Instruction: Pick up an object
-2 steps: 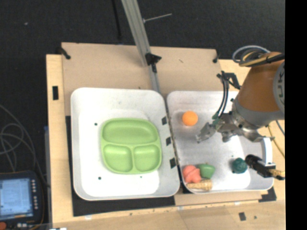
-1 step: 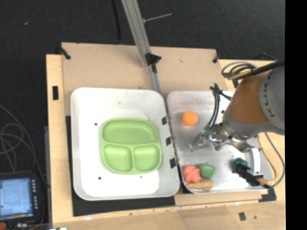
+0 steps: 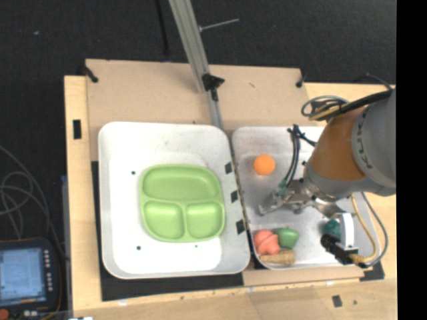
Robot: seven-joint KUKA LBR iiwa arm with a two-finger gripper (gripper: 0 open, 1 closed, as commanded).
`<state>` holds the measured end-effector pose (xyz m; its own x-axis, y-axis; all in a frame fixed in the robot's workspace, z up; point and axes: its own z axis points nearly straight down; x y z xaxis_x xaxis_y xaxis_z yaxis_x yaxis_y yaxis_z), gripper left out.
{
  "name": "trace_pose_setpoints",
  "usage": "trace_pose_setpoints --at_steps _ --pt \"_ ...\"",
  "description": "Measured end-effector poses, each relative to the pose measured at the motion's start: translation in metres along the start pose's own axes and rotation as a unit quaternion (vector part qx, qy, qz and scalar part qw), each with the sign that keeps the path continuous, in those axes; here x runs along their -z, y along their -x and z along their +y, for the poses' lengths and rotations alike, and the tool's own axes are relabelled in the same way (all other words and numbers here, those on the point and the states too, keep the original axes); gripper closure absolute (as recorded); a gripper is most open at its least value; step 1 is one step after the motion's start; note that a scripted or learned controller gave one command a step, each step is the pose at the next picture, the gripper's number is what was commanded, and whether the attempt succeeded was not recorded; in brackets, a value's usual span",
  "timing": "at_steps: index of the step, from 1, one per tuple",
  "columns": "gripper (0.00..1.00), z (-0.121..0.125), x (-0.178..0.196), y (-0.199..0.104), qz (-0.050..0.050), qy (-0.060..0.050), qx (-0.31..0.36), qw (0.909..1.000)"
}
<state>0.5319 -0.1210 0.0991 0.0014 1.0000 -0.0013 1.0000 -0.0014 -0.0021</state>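
Divided tray (image 3: pixel 181 202) in left bin (image 3: pixel 120 179), ball (image 3: pixel 264 165) in right bin (image 3: pixel 250 145), behind three items (image 3: pixel 277 242) at its front

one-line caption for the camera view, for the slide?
Arm's tool in the right bin near an orange ball; green divided plate in the left bin.

Robotics lab: plywood bench (image 3: pixel 167 92) on dark carpet, grey-and-orange industrial arm (image 3: pixel 347 155), two white bins (image 3: pixel 120 179), aluminium camera pole (image 3: pixel 190 35), loose cables, monitor (image 3: pixel 23 275) on the floor.
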Motion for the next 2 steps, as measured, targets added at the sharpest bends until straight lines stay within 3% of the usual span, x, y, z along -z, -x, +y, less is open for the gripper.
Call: trace_pose_setpoints --at_steps 1,2 --pt "1.0 0.002 0.013 0.001 0.0 0.004 -0.003 1.0" --pt "1.0 0.006 0.077 0.004 0.0 0.005 0.002 1.0"
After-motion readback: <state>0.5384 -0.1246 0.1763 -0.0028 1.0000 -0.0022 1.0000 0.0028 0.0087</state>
